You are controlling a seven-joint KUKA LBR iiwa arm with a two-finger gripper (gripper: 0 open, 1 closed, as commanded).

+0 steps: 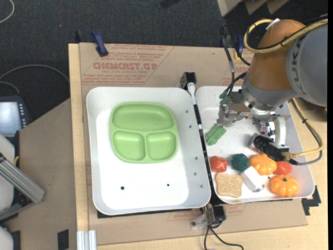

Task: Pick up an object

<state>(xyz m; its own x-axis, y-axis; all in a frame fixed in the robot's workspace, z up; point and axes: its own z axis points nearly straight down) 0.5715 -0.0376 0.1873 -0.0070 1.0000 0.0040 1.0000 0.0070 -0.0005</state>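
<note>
- claw (227, 120) sits low over the upper left of the right bin (208, 100), near the divider; can't tell its state from this angle
- green piece (215, 135) lies tilted just below the claw, seemingly touching its tip; grip not confirmed
- right bin's lower edge: red piece (218, 164), dark green piece (240, 162), bread slice (229, 184), white block (252, 179), orange pepper (263, 164), small pumpkin (284, 185)
- left bin (99, 155) holds a light green divided tray (143, 132)
- both bins sit on the desk (130, 64)

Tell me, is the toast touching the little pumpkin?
Apart. The camera view shows the toast and pumpkin separated by a white block lying between them.
</note>
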